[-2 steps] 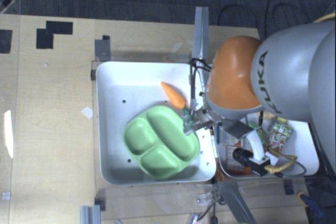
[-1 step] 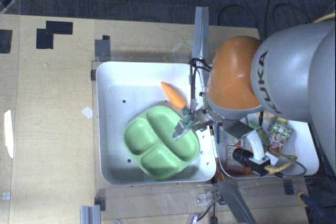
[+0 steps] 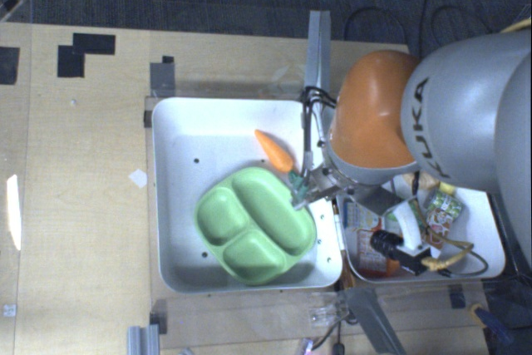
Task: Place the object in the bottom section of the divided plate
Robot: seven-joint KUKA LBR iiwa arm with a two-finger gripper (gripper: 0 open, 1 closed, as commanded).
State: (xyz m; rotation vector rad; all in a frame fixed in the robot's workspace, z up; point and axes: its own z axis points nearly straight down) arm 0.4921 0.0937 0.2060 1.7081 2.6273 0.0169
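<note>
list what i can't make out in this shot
- Tool: too small and dark in the camera view to read its state or contents.
- Right bin: largely covered by the arm; its items are a jumble.
- Carrot: lower end meets the tool; contact unclear.
- Green divided plate: fully readable.

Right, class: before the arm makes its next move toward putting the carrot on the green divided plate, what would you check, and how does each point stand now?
1. Carrot located: ok, lying in the left bin just above the plate.
2. Green divided plate flat in the same bin: ok.
3. Bottom section free of objects: ok.
4. Gripper position: ok, at the plate's right rim, below the carrot.
5. Carrot held: not ok, it lies apart from the gripper.
6. Finger opening: cannot tell.
</note>
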